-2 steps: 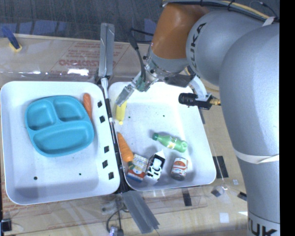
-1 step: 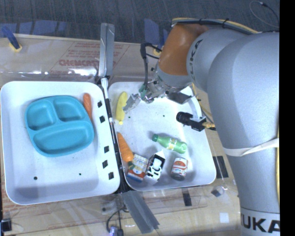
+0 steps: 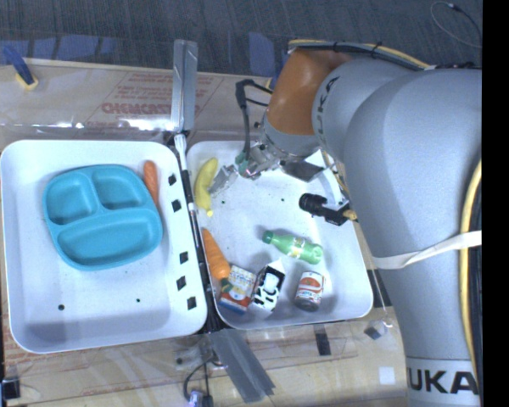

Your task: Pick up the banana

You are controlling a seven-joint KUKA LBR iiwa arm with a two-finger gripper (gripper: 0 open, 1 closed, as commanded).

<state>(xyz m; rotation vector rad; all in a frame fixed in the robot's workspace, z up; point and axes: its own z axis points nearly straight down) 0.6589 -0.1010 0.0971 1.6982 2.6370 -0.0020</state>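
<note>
evidently not yet lifted: the banana (image 3: 205, 183) lies against the left wall of the right bin (image 3: 256, 217), toward its far corner. the gripper (image 3: 228, 176) hovers just beside it; whether it is spread or closed i cannot tell. grasping and lifting remain.

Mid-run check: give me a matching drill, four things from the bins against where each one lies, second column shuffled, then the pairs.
Things
1. banana
2. blue plate
3. green bottle
4. can

Places
A. middle of the right bin
B. in the left bin
C. right bin, by the wall at the bottom of the view
D. right bin, corner at the top left of that bin

Pairs: 1-D, 2-B, 3-A, 4-C
</note>
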